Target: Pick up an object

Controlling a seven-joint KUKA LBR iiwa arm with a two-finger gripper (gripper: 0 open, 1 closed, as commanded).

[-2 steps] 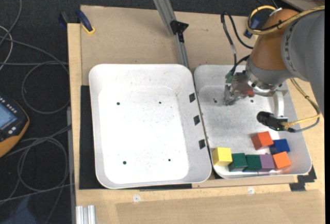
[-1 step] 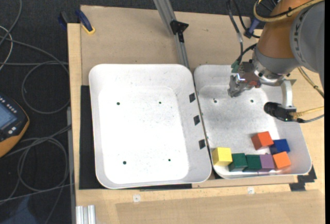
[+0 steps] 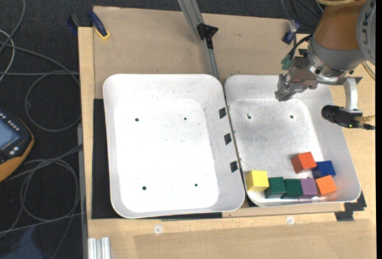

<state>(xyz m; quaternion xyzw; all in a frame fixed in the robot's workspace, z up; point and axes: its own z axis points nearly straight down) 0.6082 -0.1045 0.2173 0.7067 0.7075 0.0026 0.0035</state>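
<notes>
Sitting side by side on the wooden counter [image 3: 155, 37] are two shallow white bins, their inner edges nearly touching and joined by small black clips. The left bin [image 3: 119, 96] shows a bare white floor with faint dark speckling and four small dark dots. The right bin [image 3: 268, 126] carries all the blocks, gathered in its near right corner. A yellow block [image 3: 258, 179] sits farthest left along the near wall, with a dark green block [image 3: 276, 186] just beside it, then another green block [image 3: 293, 187], a purple block [image 3: 308, 187] and an orange block [image 3: 326, 184] continuing the row to the right, each touching or almost touching its neighbour. Behind that row, a red-orange block [image 3: 304, 161] lies slightly tilted, and a blue block [image 3: 324, 169] sits just beside it on the right.

Over the far right part of the right bin hangs the pincer [image 3: 287, 90], at the end of the grey arm [image 3: 337, 43] with its orange band, well apart from the cluster of blocks. Its tips point down toward the bin's far floor, with no block between them; whether the tips are spread or closed cannot be told from this angle, as they read as one dark mass
</notes>
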